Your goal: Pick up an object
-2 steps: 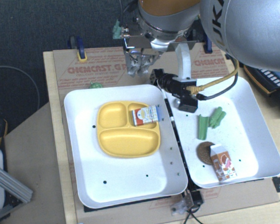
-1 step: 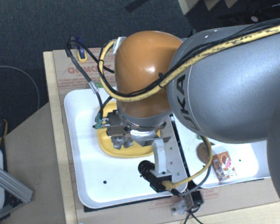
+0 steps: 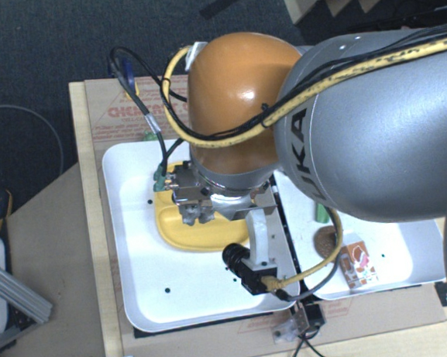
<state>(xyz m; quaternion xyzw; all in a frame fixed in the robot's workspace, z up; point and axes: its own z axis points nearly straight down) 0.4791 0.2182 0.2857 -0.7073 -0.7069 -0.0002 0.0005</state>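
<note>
— Looking at the yellow object (image 3: 183, 233) first: flat, rounded, banana-coloured, lying on the floor of the left bin (image 3: 134, 220), toward its middle-right. Upper part hidden under the wrist.

— Pincer?

— Somewhere under the wrist flange (image 3: 210, 198), right over the yellow object's top edge. Hidden by the arm's own bulk. Open or closed: cannot tell. Contact with the object: cannot tell either.

— Anything held?

— Nothing visible in a grasp. Yellow object looks flat on the bin floor.

— Arm pose?

— Coming in from the right, big grey link (image 3: 374, 122) across the upper right, orange band (image 3: 236, 95) above the wrist, pointing down into the left bin. Yellow-and-black cable (image 3: 204, 137) looped round the orange part, another run dropping past a black connector (image 3: 243, 265) near the bin's front right corner.

— Rest of the bins?

— Small green bit (image 3: 160, 181) just beside the yellow object's upper left edge, too small to identify. Right bin (image 3: 417, 258) partly covered by the arm. Inside: brown round item (image 3: 325, 241), small red-and-white packet (image 3: 357, 263) just beside it, green sliver (image 3: 321, 213) above, close to the arm's edge.

— Underneath?

— Both bins side by side on a cardboard sheet (image 3: 117, 113) with red print, on the worktop (image 3: 58, 243). Dark carpet (image 3: 40, 42) beyond.
</note>
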